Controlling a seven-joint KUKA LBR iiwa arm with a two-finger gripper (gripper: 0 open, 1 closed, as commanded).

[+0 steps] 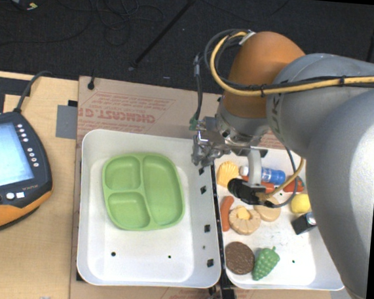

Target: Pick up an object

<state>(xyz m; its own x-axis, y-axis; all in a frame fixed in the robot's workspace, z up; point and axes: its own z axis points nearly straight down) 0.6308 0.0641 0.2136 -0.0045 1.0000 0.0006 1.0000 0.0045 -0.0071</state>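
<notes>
End effector (204, 152) hangs up-left of the cream biscuit (243, 221), over the left rim of the right bin (306, 277); can't tell if it's wide, narrow or holding anything. Pickable toys lie in that bin round the biscuit: orange carrot (225, 212) just left, yellow corn (227, 174) up-left, brown cookie (238, 257) just below, green grapes (265, 263) below-right, lemon (300, 204) to the right. Green tray (143, 191) sits well left of the biscuit, in the left bin (92, 248).
</notes>
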